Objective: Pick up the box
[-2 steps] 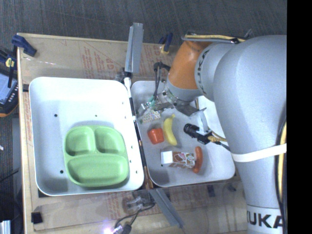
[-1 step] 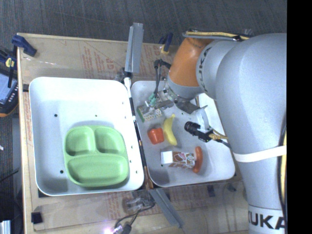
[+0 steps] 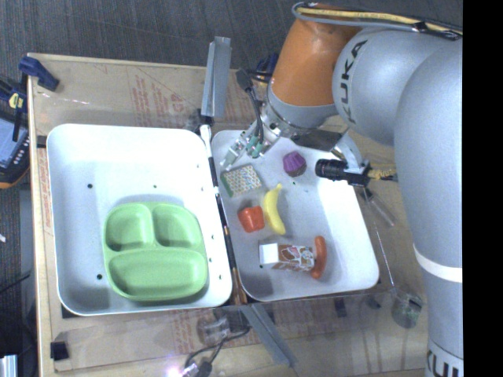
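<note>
Currently gripper (image 3: 236, 152) hovers at right bin's (image 3: 354, 277) far-left corner, finger state indiscernible; box (image 3: 289, 255) lies near, well apart.

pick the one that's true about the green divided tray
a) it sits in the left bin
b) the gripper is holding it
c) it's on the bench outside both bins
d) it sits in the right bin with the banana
a: the green divided tray lies flat in the left bin, while the banana lies in the right bin.
</note>
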`<state>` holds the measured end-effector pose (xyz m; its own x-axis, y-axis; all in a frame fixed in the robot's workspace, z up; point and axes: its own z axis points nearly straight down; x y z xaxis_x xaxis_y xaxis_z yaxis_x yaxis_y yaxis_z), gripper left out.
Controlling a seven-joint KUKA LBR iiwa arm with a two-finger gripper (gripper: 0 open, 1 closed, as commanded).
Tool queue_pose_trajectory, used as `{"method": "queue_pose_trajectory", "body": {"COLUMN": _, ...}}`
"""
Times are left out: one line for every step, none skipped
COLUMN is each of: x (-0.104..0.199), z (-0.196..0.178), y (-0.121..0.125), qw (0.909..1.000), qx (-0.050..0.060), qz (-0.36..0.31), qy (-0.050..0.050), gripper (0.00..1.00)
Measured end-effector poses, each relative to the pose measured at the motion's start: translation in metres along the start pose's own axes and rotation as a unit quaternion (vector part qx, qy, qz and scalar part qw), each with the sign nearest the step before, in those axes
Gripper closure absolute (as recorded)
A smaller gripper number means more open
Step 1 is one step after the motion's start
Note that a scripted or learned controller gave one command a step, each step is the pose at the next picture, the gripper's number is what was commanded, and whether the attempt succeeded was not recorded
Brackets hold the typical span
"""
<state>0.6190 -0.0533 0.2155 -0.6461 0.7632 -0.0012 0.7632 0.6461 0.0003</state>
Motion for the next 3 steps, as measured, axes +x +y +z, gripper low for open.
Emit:
{"method": "queue_pose_trajectory", "body": {"x": -0.043, "z": 0.068, "y": -0.025, "qw": 0.9913, "qx": 0.001, "qz": -0.131, "qy": 0.001, "gripper": 1.00}}
{"method": "queue_pose_trajectory", "body": {"x": -0.037, "z": -0.009, "y": 0.008, "qw": 0.8792, "qx": 0.000, "qz": -0.477, "qy": -0.001, "gripper": 1.00}}
{"method": "queue_pose_trajectory", "body": {"x": -0.014, "z": 0.023, "y": -0.018, "qw": 0.6982, "qx": 0.000, "qz": -0.716, "qy": 0.001, "gripper": 1.00}}
